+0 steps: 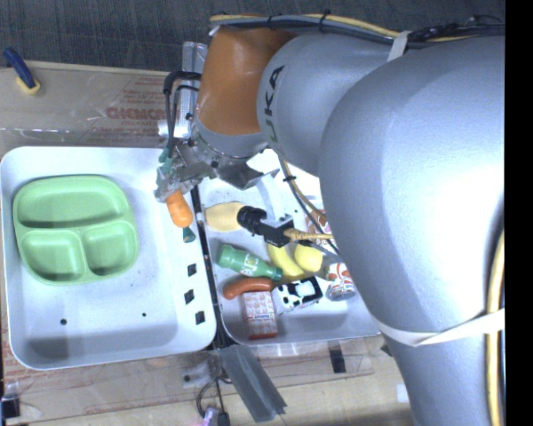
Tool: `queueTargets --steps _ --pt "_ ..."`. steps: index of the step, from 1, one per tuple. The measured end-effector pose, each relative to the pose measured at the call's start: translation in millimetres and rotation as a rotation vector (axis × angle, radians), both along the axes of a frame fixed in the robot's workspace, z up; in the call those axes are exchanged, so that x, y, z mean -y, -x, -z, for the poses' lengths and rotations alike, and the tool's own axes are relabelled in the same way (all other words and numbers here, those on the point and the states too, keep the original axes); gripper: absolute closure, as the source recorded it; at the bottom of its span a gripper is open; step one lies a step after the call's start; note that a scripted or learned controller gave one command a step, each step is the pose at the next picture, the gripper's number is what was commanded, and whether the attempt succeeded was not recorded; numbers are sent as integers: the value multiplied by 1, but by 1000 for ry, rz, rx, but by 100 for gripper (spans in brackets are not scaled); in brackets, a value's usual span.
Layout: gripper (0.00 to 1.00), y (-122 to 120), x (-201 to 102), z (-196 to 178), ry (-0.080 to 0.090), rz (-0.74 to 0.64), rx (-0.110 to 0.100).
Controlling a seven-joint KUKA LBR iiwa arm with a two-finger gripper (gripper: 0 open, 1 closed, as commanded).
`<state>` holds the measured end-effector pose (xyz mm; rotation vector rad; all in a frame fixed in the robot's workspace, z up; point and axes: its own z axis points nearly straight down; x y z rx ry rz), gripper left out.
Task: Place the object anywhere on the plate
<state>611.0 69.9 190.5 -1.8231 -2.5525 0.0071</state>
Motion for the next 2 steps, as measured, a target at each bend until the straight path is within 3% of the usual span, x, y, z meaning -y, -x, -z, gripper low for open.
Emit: queueTargets --steps 1,2 --pt "100 -15 -67 -15 -1 -85 5" --pt "0 -15 -67 -15 -1 -85 5"
